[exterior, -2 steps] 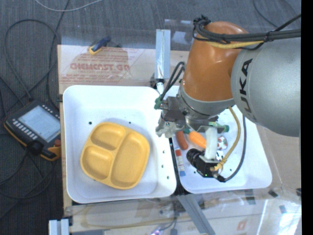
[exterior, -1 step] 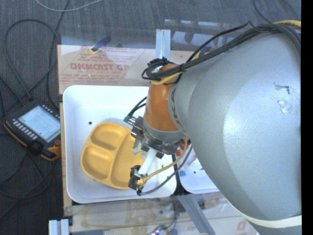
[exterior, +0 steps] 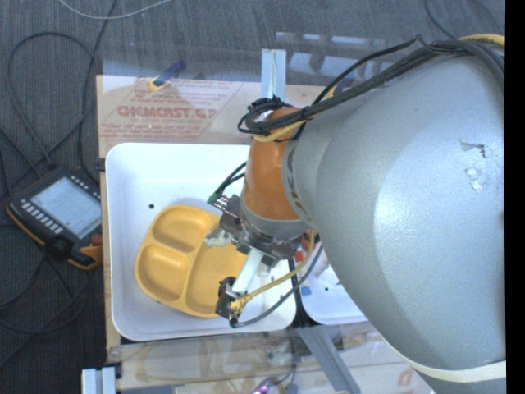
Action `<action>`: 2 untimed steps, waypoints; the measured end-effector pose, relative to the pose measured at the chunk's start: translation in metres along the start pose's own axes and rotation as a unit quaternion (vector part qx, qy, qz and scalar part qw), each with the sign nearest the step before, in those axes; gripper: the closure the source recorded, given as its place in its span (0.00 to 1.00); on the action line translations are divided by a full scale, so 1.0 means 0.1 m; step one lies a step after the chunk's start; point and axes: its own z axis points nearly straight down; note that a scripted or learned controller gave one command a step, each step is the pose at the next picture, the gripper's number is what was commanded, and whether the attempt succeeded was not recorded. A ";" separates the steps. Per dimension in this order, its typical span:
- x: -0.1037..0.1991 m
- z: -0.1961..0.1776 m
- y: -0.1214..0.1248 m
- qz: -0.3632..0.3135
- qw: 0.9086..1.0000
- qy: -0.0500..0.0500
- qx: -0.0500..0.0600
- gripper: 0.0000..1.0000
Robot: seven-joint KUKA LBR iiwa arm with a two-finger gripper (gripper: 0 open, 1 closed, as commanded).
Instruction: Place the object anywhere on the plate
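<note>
Grey arm casing (exterior: 410,220) looms up big and close, and below it comes the orange band (exterior: 267,175) and the wrist, pointing down into the left white bin (exterior: 123,187). The gripper (exterior: 246,253) sits low over that bin, tucked under the wrist, so I can't tell whether it's open, closed or carrying anything. The object itself is hidden from here.

Right beneath and just beside the gripper lies the yellow divided plate (exterior: 176,257), flat on the bin floor. Its two small compartments sit on the side away from the gripper, and its large compartment runs under the gripper. On the gripper's other side, a corner of the right white bin (exterior: 336,302) peeks out. Well beyond the plate, out on the carpet, a teach pendant (exterior: 57,212) rests with its screen up. Behind the bin, a brown board with red lettering (exterior: 164,109) lies flat.
</note>
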 end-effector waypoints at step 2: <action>-0.14 -0.25 -0.01 0.121 0.993 0.000 -0.002 0.00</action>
